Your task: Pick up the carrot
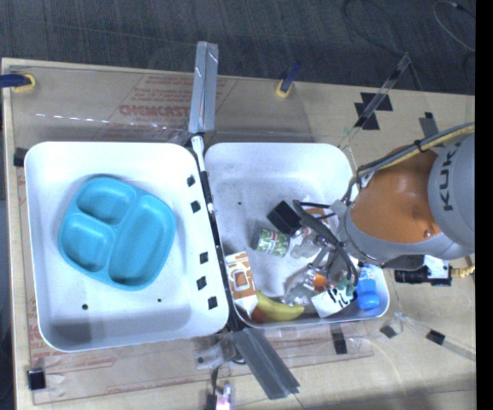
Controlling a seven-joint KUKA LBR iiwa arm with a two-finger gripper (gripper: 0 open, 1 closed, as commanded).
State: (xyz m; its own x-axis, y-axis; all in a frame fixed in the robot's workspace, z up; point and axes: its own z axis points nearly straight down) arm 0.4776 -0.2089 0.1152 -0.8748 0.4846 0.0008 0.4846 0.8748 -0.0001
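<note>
Blue divided plate (118,233) in white left bin (49,306), yellow banana (278,310), green-and-white can (272,243), grey arm (455,186) with orange band (396,203)

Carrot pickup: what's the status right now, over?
Pincer down in right bin, among the clutter. Carrot: small orange bit by pincer, grip unconfirmed. Banana, can, blue item crowd the spot.
</note>
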